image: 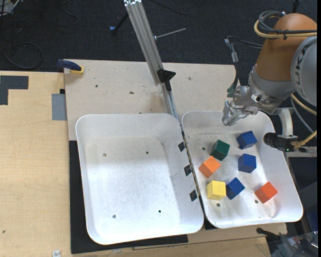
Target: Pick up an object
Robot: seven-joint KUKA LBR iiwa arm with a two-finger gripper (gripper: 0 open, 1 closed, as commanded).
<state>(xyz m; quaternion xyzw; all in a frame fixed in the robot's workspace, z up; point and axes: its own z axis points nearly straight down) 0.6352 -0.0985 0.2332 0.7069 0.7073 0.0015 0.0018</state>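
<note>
Bench [117,90] first, carrying two white bins side by side. From my seat, the left bin [134,218] shows bare floor, and the right bin [289,208] holds all seven cubes. An aluminium mast [147,42] slants up from the divider between them. My arm [281,52] reaches in from the right, and its gripper [232,114] hangs over the right bin's far left corner; I cannot tell how it is set, and I see nothing in it. Nearest it sit a green cube [221,149] and a blue cube [246,140]. Another blue cube [246,163] lies mid-bin, an orange cube [209,166] left of it. Nearer me: yellow cube [216,189] touching a third blue cube [235,188], and a red-orange cube [265,191] off to the right.
</note>
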